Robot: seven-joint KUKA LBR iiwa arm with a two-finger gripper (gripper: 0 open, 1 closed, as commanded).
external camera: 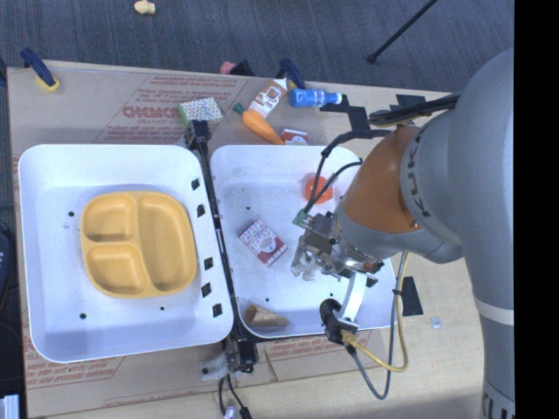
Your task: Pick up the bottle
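Both white bins [52, 321] look like smooth, slightly glossy plastic. The yellow divided plate [138, 243] is matt plastic. Printed brown cardboard covers the worktop [113, 116]. The arm's shell [489, 173] is smooth grey with a satin sheen, and its orange band [384, 190] glossy.

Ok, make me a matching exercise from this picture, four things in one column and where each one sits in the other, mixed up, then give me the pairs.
Things:
1. yellow tray
2. red box
3. blue bottle
4. tool

Places:
A. on the cardboard behind the bins
B. over the right bin, right of the red box
C. in the left bin
D. middle of the right bin's floor

Pairs: 1-C, 2-D, 3-A, 4-B
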